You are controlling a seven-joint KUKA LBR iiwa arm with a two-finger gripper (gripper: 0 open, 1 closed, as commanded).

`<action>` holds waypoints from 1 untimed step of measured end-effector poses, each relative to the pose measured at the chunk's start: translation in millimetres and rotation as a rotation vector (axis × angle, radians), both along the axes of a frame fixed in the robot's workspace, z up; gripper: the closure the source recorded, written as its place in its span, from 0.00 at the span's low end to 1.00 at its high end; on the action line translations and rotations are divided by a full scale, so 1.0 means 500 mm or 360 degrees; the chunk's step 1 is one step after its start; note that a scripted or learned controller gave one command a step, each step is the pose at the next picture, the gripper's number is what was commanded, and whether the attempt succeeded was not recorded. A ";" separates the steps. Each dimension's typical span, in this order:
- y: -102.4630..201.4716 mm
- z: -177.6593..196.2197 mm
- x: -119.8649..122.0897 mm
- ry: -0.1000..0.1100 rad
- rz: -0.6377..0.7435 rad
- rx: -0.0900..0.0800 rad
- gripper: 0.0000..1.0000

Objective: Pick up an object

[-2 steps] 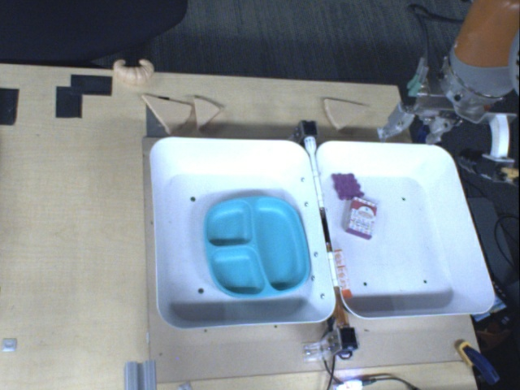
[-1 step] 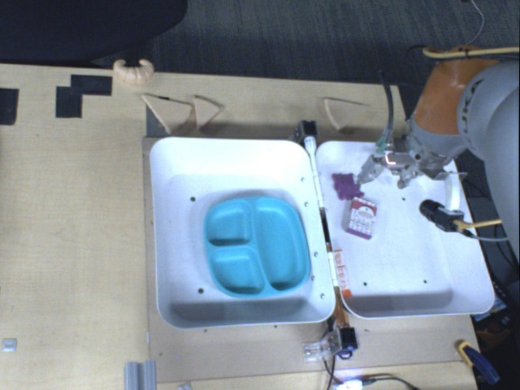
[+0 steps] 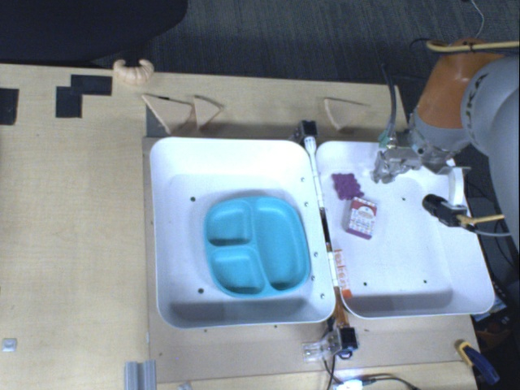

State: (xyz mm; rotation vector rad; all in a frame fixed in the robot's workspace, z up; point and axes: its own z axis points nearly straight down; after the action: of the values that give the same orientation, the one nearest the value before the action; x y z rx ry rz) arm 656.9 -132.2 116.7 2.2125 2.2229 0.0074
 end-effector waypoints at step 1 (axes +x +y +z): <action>-0.022 -0.002 0.026 0.0004 0.0000 0.0000 1.00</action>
State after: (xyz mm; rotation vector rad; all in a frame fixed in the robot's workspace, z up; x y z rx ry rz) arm 669.8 -143.0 115.7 2.2138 2.2242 0.0044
